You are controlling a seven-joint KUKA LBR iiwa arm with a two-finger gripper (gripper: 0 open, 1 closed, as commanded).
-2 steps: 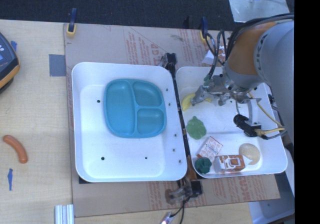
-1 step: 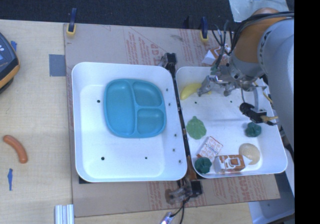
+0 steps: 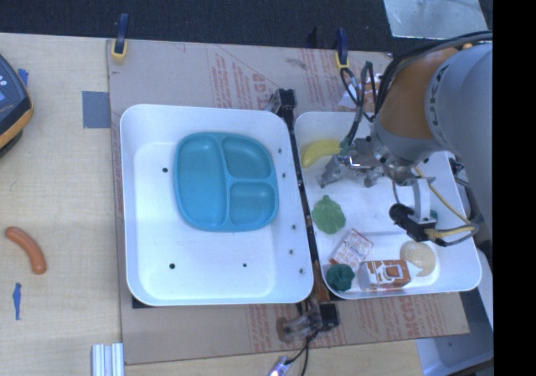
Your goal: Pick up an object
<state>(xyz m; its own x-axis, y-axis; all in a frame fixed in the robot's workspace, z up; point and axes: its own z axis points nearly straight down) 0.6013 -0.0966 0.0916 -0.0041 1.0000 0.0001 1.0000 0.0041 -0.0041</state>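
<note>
Objects lie in the right bin (image 3: 466,278): yellow banana (image 3: 318,151), green lump (image 3: 328,215), small packets (image 3: 353,245). Claw (image 3: 337,172) sits just beside the banana; whether it is open cannot be told. Blue tray (image 3: 225,181) occupies the left bin (image 3: 146,270).

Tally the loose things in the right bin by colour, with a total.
Yellow: 1, the banana
Green: 2, the light lump and the dark lump
Orange and white: 1, the carton
Pink and white: 1, the packet
Cream: 1, the round piece
Total: 6
</note>
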